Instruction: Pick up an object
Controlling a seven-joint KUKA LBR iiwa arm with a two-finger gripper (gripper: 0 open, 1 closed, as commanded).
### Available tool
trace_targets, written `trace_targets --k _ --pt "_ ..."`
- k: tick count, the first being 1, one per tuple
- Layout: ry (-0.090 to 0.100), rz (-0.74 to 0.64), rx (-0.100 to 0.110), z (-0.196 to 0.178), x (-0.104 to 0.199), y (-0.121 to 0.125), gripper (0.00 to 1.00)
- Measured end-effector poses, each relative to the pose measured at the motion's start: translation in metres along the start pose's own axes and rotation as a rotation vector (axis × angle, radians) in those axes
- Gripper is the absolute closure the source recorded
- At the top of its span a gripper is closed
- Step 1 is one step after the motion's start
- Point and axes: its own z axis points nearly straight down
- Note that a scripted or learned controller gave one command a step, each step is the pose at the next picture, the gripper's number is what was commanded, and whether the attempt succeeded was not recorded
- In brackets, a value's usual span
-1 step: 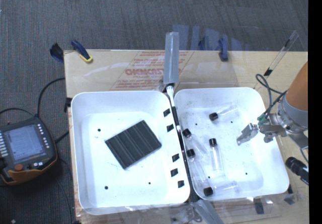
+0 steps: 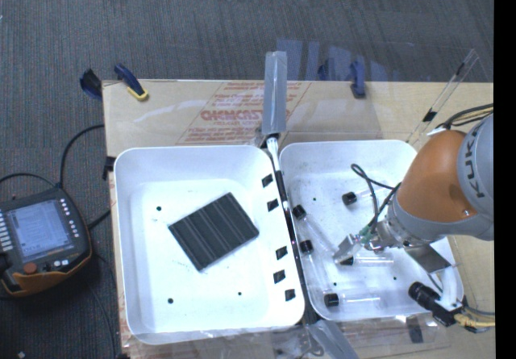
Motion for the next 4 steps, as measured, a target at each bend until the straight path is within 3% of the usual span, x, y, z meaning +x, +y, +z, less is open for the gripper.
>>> trace_targets --k 1,2,3,4 --pt "0.000 -0.043 0.000 0.001 -0.003 0.033 0.00" --pt "0.001 -0.234 0.006 0.001 -0.037 0.119 0.00" --pt "0.003 -0.271 0.012 0.002 -0.003 0.137 0.00" --pt "-0.001 -0.275 0.005 -0.009 -0.002 0.140 1.00"
